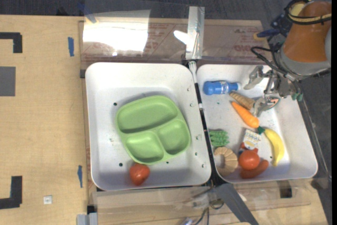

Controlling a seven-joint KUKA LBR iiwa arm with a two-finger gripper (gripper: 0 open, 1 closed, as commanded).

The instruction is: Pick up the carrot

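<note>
The orange carrot (245, 114) lies slantwise in the middle of the right bin (303, 129), its thick end pointing toward the front right. My gripper (265, 91) hangs over the back right part of that bin, just up and right of the carrot. Its metal fingers (256, 78) stand open, and nothing is between them. One lower fingertip is close to the carrot's far side, near a tan, bread-like piece (241, 98).
A blue bottle (220, 87) lies at the back of the right bin. A banana (275, 146), a small carton (251, 138), a red tomato (249, 159), a green item (219, 138) and a wooden piece (226, 158) crowd its front. The left bin (100, 113) holds a green divided plate (152, 128) and a red fruit (139, 173).
</note>
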